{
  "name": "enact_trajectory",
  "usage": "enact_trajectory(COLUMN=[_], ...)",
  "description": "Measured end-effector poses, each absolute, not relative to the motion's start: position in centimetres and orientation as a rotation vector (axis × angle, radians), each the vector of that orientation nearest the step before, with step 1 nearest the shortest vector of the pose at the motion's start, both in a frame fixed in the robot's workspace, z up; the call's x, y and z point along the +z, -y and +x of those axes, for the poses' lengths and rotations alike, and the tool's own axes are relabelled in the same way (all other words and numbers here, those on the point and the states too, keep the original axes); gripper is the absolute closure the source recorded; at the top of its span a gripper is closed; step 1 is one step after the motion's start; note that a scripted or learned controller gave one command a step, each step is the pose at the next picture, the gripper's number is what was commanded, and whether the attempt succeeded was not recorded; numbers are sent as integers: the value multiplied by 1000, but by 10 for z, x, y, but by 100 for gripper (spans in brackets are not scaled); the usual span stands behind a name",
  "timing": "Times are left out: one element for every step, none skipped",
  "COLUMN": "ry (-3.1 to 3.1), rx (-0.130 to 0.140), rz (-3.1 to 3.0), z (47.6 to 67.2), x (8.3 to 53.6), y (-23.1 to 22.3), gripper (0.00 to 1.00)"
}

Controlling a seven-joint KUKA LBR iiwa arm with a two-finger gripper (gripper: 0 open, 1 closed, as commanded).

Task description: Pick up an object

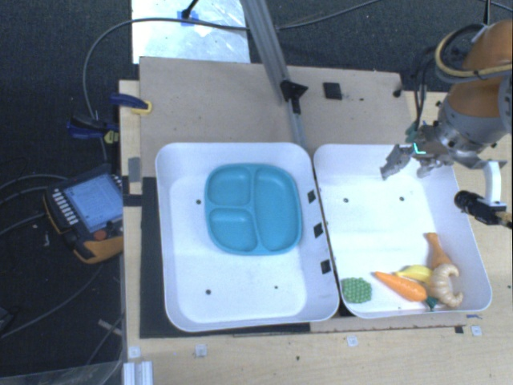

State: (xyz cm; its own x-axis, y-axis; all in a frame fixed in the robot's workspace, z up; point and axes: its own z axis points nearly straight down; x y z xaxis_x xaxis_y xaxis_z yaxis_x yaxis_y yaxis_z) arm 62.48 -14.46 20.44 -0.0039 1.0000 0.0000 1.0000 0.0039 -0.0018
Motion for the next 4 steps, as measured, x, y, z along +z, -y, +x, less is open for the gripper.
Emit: enact_trajectory(ry=[2228, 2230, 2229, 2231], rx=[-2, 1, 1, -1], rz=[-2218, -2214, -2213, -2216], z=[626, 635, 634, 635], x=[206, 160, 109, 85], y=[145, 142, 132, 132], gripper=[0, 0, 0, 0])
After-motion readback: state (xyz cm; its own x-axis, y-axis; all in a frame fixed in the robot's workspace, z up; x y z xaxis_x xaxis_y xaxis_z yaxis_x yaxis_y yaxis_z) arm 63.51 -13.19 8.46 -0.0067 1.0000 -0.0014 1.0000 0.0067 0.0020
